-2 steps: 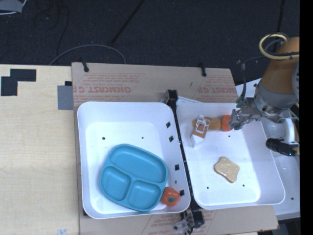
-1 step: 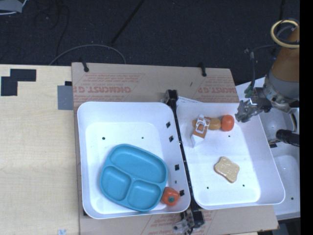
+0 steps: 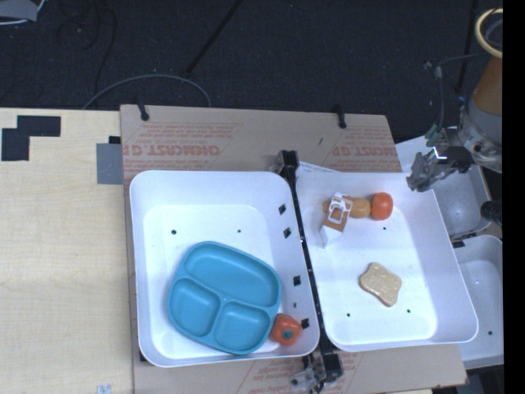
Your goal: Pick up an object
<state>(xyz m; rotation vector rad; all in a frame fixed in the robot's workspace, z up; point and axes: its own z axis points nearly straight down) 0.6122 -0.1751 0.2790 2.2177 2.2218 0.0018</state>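
The right bin (image 3: 426, 318) holds a tan bread slice (image 3: 381, 284) near its middle, an orange ball (image 3: 381, 206) at the back, and a small brown-and-white box (image 3: 337, 213) just left of the ball. The left bin (image 3: 156, 195) holds a blue divided plate (image 3: 224, 296) and a red tomato-like toy (image 3: 285, 330) by the plate's right corner. My gripper (image 3: 423, 171) hangs over the right bin's back right rim, above and right of the orange ball, with nothing seen between its fingers.
A black divider (image 3: 300, 253) runs between the two bins. Cardboard (image 3: 246, 142) lies under and behind them. A pale wooden bench top (image 3: 57, 261) spreads to the left. Another white tray (image 3: 484, 294) sits at the far right.
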